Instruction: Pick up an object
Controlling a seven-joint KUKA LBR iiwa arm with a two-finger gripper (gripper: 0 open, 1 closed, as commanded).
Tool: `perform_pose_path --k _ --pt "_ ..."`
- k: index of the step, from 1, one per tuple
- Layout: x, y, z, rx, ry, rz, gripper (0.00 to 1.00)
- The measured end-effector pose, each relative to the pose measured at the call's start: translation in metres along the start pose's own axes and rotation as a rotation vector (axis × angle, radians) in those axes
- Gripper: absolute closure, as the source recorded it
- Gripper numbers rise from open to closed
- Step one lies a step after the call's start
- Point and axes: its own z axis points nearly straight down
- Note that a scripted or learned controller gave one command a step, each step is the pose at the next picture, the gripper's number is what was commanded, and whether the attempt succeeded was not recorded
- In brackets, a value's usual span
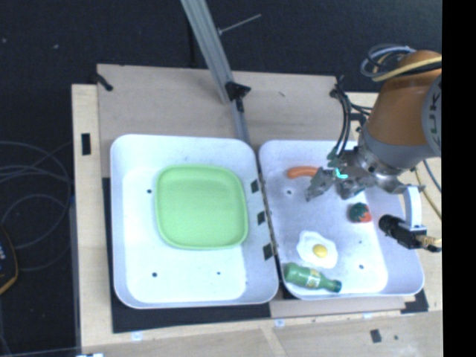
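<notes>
So, the gripper [331,187] sits over the upper part of the right bin [398,277], its dark fingers [318,186] angled down and to the left, spread apart with nothing between them, open. Just up and left of the fingertips lies an orange sausage-like piece [301,172] on the bin floor near the top edge, close to the fingers but whether it touches them is not clear. Right below the wrist there is a small red and green object [361,213], apart from the fingers. Further down, mid bin, a fried egg toy [317,249], white with yellow yolk, and just beneath it a green bottle [312,277] lying on its side along the bottom rim. A black part with a white bracket [405,225] hangs over the bin's right side. The arm [401,117], orange band above grey wrist, comes in from the right with cables looping on top. The left bin [130,222] holds a light green square plate [201,206], flat, about centred. Both bins touch side by side on the wooden bench [171,99], a grey metal pole [212,47] slanting across the top
</notes>
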Motion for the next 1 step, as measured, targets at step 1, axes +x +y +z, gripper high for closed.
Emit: perform_pose_path --k 1 --pt "0.0 0.0 0.0 0.0 0.0 0.0 0.0"
